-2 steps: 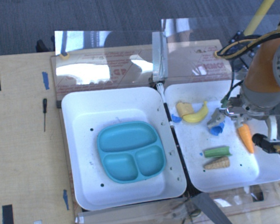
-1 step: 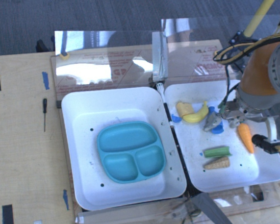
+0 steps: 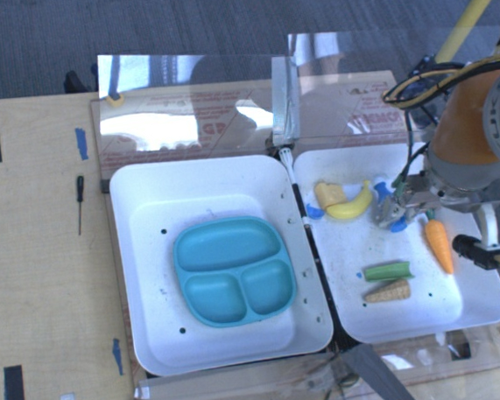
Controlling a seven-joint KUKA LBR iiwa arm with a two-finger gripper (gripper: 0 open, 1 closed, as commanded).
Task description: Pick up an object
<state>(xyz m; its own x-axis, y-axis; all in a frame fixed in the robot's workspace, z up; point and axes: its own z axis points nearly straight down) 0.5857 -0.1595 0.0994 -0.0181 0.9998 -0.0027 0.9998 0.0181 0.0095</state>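
Nothing is picked up yet, as far as I can judge: every item lies on a bin floor, so the whole grasp and lift is left. My tool (image 3: 392, 210) is down low in the right bin (image 3: 480, 304), just beside the banana (image 3: 353, 206). I cannot tell how its grip stands, and I see nothing in its hold.

The right bin holds the pickable things. The banana lies near the far left corner, touching a pale yellow piece (image 3: 327, 194). A carrot (image 3: 438, 245) lies close under my wrist. Nearer the front sit a green piece (image 3: 387, 270) and, just beside it, a tan piece (image 3: 388, 291).

The left bin (image 3: 136, 206) holds a blue tray (image 3: 234, 269) with three compartments, nothing in them.

The banana looks the likeliest target, being nearest my tool.
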